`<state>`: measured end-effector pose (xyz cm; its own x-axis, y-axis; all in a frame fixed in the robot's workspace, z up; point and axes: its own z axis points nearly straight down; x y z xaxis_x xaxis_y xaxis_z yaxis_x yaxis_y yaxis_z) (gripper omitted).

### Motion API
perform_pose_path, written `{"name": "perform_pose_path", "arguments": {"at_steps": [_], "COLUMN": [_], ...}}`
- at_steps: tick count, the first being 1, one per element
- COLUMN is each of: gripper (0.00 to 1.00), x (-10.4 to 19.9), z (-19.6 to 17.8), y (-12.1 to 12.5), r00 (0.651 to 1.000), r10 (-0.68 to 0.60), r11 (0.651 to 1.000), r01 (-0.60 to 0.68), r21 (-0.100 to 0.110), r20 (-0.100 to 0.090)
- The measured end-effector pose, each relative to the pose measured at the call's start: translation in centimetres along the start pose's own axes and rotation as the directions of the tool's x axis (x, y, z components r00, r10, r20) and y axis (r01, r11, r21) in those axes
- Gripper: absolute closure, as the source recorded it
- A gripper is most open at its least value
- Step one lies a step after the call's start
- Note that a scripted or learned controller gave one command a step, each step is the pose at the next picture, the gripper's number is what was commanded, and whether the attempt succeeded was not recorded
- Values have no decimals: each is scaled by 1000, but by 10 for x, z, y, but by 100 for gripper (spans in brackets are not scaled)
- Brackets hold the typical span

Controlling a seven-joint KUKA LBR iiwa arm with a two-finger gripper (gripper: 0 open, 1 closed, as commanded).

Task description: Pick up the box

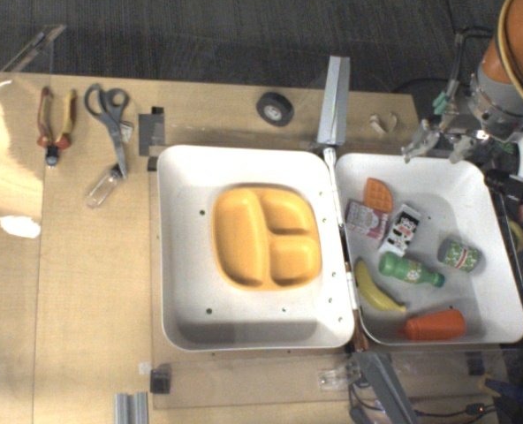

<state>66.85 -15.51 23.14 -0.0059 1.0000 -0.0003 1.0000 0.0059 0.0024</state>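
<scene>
In the right bin (496, 237), a small white box with black and red print (405, 230) lies tilted near the middle. A flat pink-purple carton (366, 219) lies just to its left, by the bin's left wall. My gripper (440, 146) hangs over the bin's back rim, well behind and to the right of both. It is open, and nothing sits between its fingers.
Also in the right bin are an orange waffle piece (378, 193), a green can (458, 254), a green bottle (410, 270), a banana (376, 291) and a carrot (434, 325). The left bin (182, 237) holds a yellow divided tray (266, 236). Scissors (111, 117), pliers (55, 122) and a tape roll (275, 108) lie on the bench.
</scene>
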Motion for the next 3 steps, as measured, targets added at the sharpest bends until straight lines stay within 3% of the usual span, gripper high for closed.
{"name": "perform_pose_path", "arguments": {"at_steps": [1,2,3], "gripper": [0,0,100], "x": [39,59,57], "z": [75,115,101], "y": [-80,-66,-63], "r00": [1000,994,994], "r10": [29,-108,-108], "r11": [1000,993,993], "r01": [-29,108,109], "r21": [-1,-37,-49], "r20": [0,15,21]}}
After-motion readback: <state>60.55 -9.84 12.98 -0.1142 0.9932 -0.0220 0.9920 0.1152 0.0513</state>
